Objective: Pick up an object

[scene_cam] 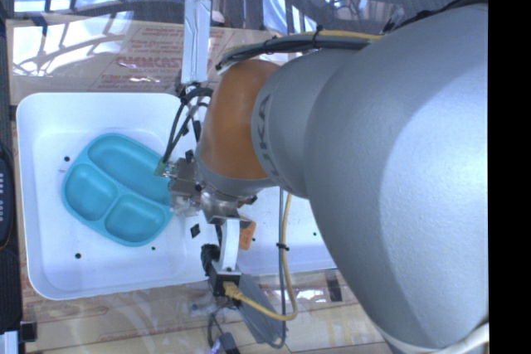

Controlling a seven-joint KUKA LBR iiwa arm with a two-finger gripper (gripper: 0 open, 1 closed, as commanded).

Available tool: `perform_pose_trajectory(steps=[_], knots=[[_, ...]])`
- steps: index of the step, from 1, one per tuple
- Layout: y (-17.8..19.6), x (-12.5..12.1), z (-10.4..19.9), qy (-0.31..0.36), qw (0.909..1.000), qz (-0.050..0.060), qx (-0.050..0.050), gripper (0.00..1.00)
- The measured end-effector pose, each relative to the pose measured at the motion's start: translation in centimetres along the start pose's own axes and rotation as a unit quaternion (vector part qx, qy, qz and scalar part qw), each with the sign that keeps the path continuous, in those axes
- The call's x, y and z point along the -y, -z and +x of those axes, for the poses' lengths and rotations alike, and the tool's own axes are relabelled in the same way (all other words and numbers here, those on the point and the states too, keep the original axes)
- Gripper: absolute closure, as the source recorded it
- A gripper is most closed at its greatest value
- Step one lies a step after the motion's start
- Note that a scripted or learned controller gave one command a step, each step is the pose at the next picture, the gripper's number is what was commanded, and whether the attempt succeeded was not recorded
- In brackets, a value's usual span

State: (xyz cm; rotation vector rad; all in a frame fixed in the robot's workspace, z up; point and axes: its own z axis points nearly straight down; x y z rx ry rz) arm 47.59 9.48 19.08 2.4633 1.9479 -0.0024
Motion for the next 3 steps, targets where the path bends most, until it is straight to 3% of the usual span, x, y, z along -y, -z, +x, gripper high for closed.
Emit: perform_pose_trajectory(steps=[3], knots=[[-0.06, 0.05, -0.09, 0.067, 0.9978, 0.003, 0.0, 1.0]])
